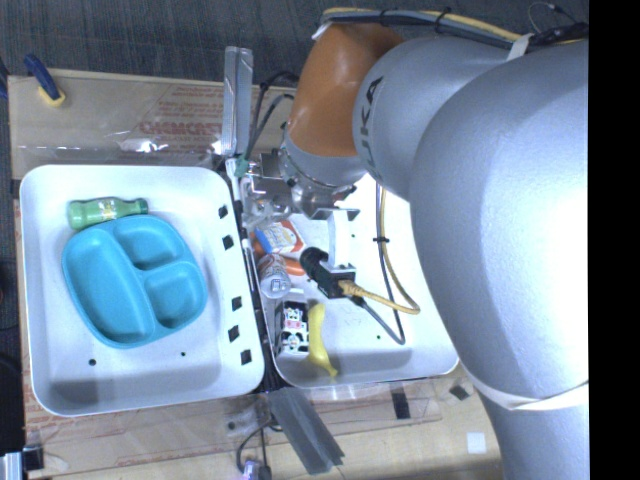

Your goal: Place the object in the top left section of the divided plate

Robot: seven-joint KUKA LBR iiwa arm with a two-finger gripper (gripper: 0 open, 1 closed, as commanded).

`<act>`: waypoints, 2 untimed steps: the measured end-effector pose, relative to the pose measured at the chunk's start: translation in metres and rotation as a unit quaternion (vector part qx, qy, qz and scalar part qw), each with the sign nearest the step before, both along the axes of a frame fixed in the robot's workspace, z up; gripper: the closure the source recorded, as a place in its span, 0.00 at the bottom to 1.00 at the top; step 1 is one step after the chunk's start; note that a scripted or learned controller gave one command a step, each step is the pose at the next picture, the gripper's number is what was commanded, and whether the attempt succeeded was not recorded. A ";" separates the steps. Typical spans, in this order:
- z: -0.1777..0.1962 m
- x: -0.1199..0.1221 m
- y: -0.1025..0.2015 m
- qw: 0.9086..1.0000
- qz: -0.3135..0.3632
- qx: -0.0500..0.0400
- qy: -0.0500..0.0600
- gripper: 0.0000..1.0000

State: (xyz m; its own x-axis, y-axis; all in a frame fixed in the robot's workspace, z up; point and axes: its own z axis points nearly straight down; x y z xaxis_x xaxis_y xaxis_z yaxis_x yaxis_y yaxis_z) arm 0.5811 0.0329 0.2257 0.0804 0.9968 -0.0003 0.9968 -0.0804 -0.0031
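Observation:
A blue divided plate [132,278] lies in the left bin [130,383]. A green bottle [106,209] lies on its side just beyond the plate's far edge. My gripper [268,200] hangs over the far left corner of the right bin [400,353], above a pile of small objects: an orange-and-white packet [279,238], a can [274,279], a yellow banana [318,341] and a small black-and-white carton [291,329]. The arm hides much of that bin.
The grey arm with its orange band [335,88] covers the right side of the view. A yellow cable [385,298] loops over the right bin. A metal divider post [237,98] stands between the bins at the back.

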 end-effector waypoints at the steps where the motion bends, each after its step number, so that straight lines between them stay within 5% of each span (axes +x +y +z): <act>1: 0.000 -0.032 0.034 0.998 -0.067 0.000 0.002 1.00; 2: 0.038 0.029 -0.003 0.995 -0.102 0.000 0.000 1.00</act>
